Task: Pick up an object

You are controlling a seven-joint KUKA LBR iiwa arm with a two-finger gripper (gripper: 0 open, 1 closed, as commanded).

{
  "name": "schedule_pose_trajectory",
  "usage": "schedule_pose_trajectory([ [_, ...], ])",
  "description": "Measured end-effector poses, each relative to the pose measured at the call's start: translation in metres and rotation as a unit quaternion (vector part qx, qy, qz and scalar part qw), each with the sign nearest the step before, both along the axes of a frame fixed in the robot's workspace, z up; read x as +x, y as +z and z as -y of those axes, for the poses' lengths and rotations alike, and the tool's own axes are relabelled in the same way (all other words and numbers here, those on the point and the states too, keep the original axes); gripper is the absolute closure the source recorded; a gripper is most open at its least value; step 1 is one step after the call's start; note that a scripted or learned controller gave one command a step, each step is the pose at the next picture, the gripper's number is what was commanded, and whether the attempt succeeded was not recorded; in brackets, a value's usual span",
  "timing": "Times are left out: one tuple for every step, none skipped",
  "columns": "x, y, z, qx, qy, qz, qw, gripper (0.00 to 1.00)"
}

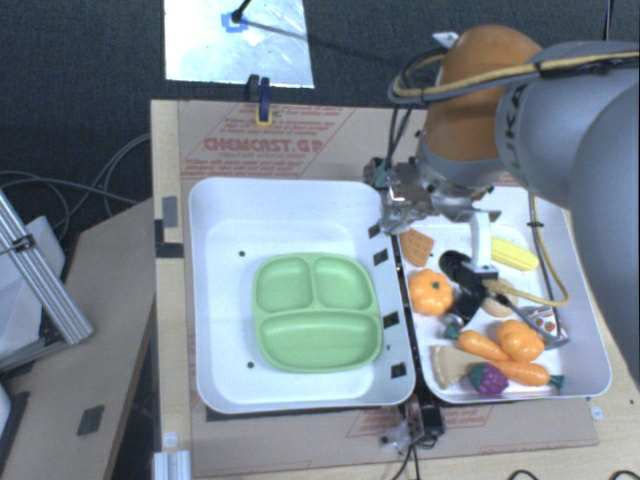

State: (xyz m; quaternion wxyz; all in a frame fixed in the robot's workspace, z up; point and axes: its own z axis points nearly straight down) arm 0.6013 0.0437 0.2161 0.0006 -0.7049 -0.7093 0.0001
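My gripper [405, 214] hangs under the grey wrist at the far left corner of the right bin [590, 353], close to the divider between the bins. Just below it lies a tan cracker-like slice [418, 245]. Nearer the front of that bin are an orange pumpkin [431, 293], a yellow corn cob [515, 256], an orange fruit [521, 339], two carrots [481, 346] [524, 373], purple grapes [487, 379] and a beige wedge [448, 366]. I see nothing between the gripper's tips.
The left bin [225, 268] holds a green divided plate [316, 311]. A small pizza-like slice [545, 321] lies by the right bin's right side. The large grey arm covers the far right of the right bin.
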Motion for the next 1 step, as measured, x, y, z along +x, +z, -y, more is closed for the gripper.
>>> schedule_pose_trajectory([
  [0.0003, 0.0001, 0.0004, 0.0001, -0.002, 0.001, 1.0000, 1.00],
])
